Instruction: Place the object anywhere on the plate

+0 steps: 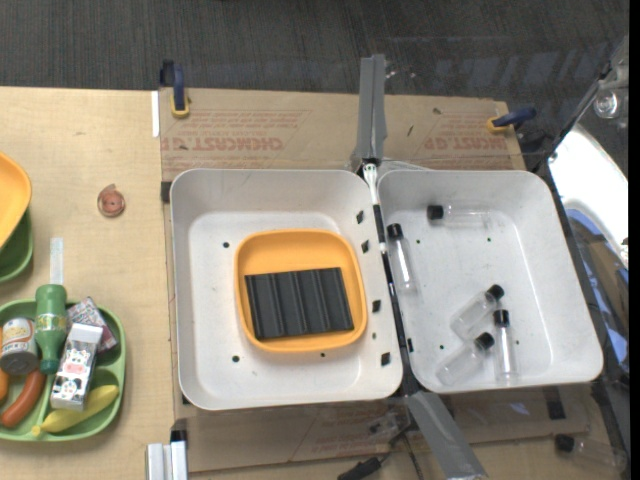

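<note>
Plate (300, 253) w/ dark ridged block (300, 302) in left bin (200, 288) — pincer state: can't tell.

dark carpet floor (300, 18), wooden bench (90, 158), cardboard sheet (300, 133)

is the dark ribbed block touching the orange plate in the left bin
Touching. The camera view shows the ribbed block lying flat on the orange plate, with orange rim visible all around it and no gap beneath.
</note>
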Tool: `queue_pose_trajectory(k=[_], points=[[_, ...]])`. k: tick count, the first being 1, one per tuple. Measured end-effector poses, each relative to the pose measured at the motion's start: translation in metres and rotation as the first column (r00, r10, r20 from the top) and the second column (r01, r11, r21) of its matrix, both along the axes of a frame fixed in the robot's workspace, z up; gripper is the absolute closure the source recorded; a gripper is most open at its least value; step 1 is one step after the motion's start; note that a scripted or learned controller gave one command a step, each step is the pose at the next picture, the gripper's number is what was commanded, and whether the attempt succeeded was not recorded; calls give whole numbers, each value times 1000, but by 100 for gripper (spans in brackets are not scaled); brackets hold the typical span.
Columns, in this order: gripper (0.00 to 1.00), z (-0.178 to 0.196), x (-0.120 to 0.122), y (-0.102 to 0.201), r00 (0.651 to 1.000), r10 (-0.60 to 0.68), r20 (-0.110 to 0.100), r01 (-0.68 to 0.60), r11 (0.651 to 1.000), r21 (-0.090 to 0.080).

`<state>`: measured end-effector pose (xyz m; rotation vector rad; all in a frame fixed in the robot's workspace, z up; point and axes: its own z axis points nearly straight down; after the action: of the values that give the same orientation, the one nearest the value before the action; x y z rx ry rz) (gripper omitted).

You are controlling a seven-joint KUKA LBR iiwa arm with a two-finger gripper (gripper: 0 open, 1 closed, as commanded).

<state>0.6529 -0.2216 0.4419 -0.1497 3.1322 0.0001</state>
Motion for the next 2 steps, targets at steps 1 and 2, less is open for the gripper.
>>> queue_pose_trajectory(k=[1,2], points=[[100,0,7,0,926,378,0,-378,926,-1],[100,0,7,0,659,752,0,-752,659,-3]])
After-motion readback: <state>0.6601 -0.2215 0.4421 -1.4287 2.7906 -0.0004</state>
